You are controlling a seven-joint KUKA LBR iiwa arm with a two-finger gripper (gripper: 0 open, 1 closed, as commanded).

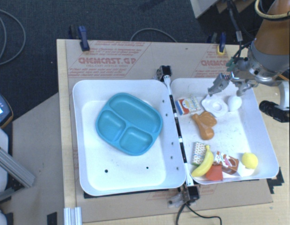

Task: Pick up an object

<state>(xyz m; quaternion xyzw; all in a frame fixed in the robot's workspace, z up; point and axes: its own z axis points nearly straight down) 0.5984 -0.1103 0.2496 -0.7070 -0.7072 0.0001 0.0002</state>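
My gripper (230, 88) hangs over the far part of the right bin (269, 142), open, with nothing between its spread fingers. Just below it lie a white fried-egg toy (215, 106) and a small white egg (234, 102). Further in the right bin are a red and white carton (188, 105), a brown drumstick (204, 124), a banana (204, 162), a red piece (213, 173), a yellow lemon (249, 160), a brown and red packet (227, 162) and a small checkered item (198, 150).
The left bin (86, 165) holds a blue divided plate (129, 123). A clipped divider rim (175, 125) separates the two bins. The arm's orange band and grey wrist (271, 46) stand above the right bin's far corner.
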